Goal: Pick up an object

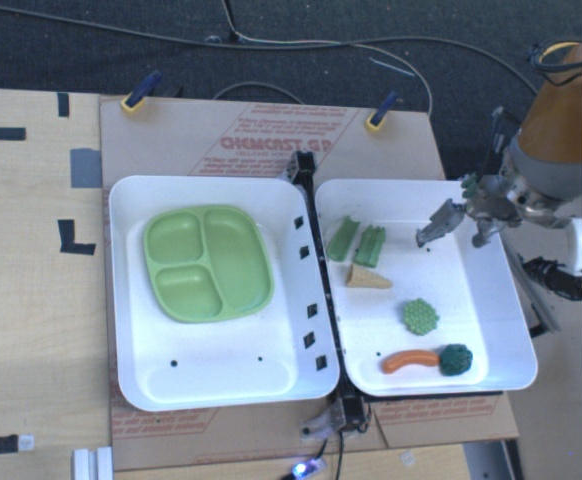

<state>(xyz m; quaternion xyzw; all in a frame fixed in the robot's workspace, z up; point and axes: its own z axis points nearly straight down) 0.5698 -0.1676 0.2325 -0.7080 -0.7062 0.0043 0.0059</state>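
Observation:
The right bin (491,298) holds two green sticks (357,241), a tan wedge (369,279), a light green bumpy ball (420,316), an orange carrot-like piece (409,362) and a dark green broccoli-like lump (455,359). My gripper (459,224) hangs over the bin's upper right part, fingers spread, open with nothing between them. It is well to the right of the green sticks and above the bumpy ball.
The left bin (131,298) holds a green divided plate (208,262). A black clip divider (316,268) joins the two bins. Cardboard (271,133) lies under them, held by yellow-blue clamps (141,91). Cables run over the dark floor behind.

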